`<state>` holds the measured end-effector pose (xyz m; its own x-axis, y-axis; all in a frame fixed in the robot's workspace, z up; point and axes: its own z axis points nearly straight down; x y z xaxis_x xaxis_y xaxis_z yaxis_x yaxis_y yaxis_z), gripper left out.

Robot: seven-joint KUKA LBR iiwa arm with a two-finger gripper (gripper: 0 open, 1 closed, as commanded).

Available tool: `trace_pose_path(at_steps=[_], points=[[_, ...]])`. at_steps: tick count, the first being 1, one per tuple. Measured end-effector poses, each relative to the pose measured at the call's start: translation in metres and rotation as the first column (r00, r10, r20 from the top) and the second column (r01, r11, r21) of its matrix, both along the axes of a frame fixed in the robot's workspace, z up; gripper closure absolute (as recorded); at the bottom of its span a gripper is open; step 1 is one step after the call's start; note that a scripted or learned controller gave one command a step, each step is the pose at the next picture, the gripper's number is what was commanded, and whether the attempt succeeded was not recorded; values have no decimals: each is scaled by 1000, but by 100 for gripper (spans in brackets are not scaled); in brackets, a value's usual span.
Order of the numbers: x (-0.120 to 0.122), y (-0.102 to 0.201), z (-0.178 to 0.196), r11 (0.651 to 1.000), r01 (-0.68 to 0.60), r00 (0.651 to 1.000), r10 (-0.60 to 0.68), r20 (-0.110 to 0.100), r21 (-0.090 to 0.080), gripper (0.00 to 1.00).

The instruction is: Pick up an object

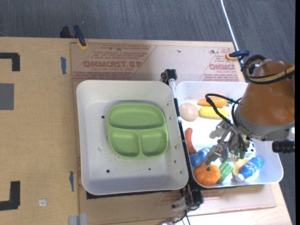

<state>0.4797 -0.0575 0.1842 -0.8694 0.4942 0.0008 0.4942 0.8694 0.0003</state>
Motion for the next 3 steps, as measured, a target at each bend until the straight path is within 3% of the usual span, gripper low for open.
trace_pose_path(at_steps=[1, 2, 3], points=[[20, -28, -74, 960, -281, 960, 281, 5, -1, 0], [69, -37, -96, 965, -261, 965, 261, 6, -1, 0], [69, -37, -96, 965, -261, 965, 261, 6, -1, 0]])
